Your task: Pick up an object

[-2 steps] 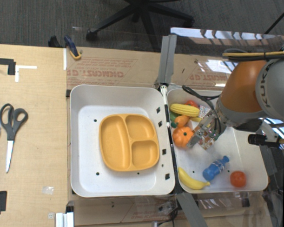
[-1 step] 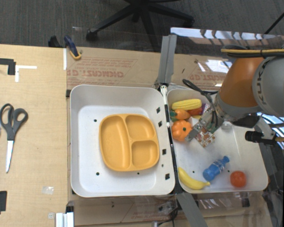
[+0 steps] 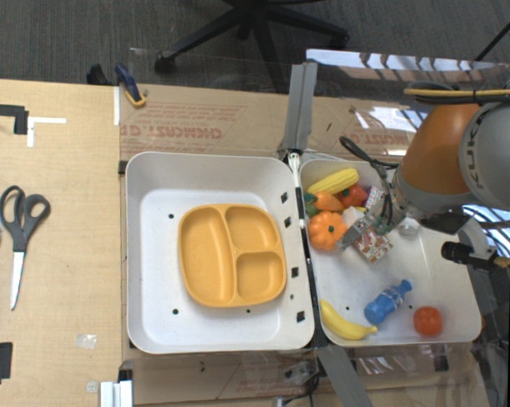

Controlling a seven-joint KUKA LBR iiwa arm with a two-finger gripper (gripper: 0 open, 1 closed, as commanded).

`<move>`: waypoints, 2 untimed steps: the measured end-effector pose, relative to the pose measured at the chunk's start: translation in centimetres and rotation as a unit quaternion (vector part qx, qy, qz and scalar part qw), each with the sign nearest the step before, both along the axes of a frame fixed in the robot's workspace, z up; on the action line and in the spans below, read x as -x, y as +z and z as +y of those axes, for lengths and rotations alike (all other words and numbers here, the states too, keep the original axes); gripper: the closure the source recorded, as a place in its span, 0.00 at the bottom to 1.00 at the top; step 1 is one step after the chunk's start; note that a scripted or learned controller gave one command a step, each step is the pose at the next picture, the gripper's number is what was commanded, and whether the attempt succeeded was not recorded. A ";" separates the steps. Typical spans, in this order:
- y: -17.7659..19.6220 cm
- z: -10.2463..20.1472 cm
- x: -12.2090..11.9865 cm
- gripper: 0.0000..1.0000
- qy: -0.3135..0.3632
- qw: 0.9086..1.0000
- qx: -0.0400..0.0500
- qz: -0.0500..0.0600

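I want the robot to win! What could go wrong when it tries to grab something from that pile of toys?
1. The gripper is down in a crowded corner: the corn, the little pumpkin and the patterned packet lie close together, so it might nudge them and catch nothing.
2. The banana rests against the right bin's wall, which might block a finger.

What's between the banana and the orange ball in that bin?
In the camera view, a blue bottle lies on the bin floor between the banana and the orange ball, a little above the line joining them.
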State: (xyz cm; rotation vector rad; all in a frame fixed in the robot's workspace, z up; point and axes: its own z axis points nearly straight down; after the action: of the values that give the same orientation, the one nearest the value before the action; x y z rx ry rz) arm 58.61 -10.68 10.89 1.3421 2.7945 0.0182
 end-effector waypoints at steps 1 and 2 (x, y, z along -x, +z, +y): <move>-1.6 0.5 2.1 0.00 -0.069 0.997 -0.005 0.020; -0.6 0.4 2.0 1.00 -0.068 0.998 -0.003 0.018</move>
State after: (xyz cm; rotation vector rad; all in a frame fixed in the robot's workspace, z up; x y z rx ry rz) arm 56.59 -10.32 10.29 1.5466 2.7275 -0.0018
